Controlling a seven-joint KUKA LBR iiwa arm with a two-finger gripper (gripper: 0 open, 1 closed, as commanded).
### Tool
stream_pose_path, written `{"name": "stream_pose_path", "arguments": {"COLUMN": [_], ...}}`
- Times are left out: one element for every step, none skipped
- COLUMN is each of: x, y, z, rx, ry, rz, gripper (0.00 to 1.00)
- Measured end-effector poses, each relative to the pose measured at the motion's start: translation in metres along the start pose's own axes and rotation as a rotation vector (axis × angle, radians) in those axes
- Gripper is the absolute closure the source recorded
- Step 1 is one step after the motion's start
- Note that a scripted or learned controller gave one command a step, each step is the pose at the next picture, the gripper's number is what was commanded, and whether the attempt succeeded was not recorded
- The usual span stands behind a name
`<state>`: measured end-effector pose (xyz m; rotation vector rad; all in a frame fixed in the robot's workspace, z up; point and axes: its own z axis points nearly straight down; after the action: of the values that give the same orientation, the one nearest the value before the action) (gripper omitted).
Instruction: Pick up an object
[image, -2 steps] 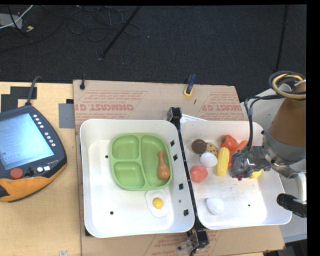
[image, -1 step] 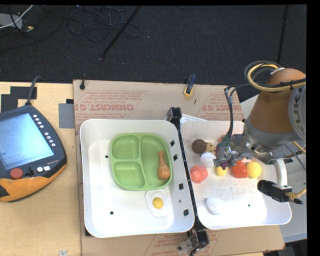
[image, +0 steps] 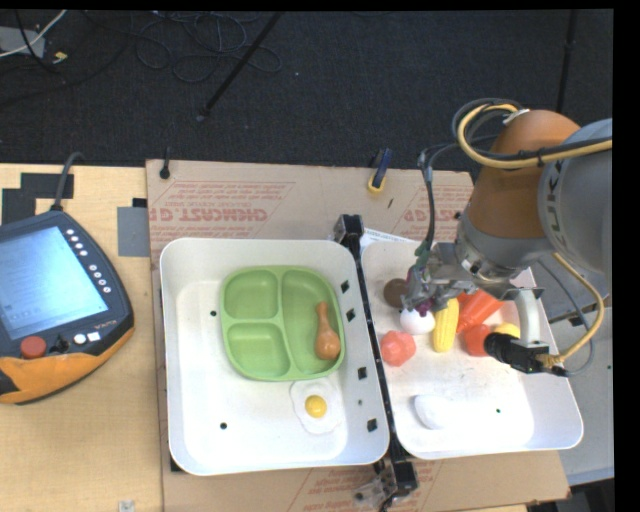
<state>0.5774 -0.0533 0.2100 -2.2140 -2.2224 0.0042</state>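
One white egg (image: 416, 320) beneath gripper (image: 428, 297).

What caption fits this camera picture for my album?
Robot arm's pincer dips among toy foods in the right bin, while a green plate with a drumstick waits in the left bin.

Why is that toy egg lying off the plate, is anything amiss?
The toy fried egg lies on the left white bin's floor beside the green divided plastic plate, not on it. The brown toy drumstick straddles a plate divider. Nothing looks spilled or damaged.
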Motion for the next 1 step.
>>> {"name": "stream_pose_path", "arguments": {"x": [0.0414], "y": [0.039], "z": [-0.0138], "rx": [-0.001], "ry": [-0.001], "rz": [0.001], "gripper": [1.0]}}
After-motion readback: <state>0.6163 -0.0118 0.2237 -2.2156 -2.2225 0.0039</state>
